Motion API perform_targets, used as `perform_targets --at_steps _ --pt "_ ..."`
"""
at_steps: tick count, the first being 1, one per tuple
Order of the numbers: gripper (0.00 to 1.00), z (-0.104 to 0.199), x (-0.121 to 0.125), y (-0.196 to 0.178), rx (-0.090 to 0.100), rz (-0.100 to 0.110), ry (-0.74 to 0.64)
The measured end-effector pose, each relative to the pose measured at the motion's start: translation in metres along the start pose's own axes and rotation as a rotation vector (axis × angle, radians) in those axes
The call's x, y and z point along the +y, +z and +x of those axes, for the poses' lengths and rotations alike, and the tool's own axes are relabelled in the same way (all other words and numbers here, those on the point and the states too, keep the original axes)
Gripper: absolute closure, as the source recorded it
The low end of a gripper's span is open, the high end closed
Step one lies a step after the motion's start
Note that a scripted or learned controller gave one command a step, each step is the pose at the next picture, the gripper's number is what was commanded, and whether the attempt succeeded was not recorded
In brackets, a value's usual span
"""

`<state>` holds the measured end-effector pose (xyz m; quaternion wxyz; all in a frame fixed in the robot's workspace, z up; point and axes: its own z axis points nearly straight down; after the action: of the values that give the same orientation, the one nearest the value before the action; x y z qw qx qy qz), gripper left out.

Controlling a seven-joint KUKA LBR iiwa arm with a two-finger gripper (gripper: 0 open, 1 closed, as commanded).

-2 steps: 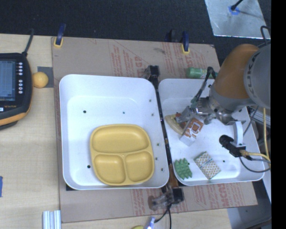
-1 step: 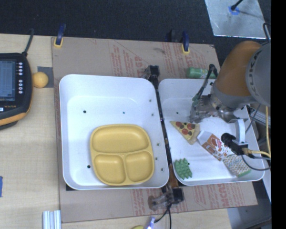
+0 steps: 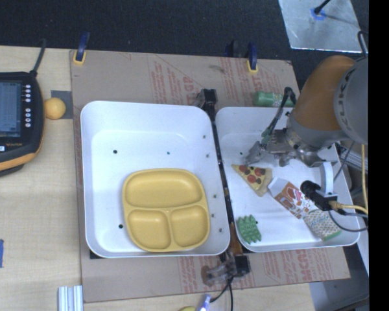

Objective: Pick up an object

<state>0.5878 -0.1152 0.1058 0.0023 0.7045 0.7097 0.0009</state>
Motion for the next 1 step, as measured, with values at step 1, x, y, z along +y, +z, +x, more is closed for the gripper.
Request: perform_targets --at_steps 1 --pt "0.0 -0.0645 0.056 -0.0182 0.002 0.005 0.007"
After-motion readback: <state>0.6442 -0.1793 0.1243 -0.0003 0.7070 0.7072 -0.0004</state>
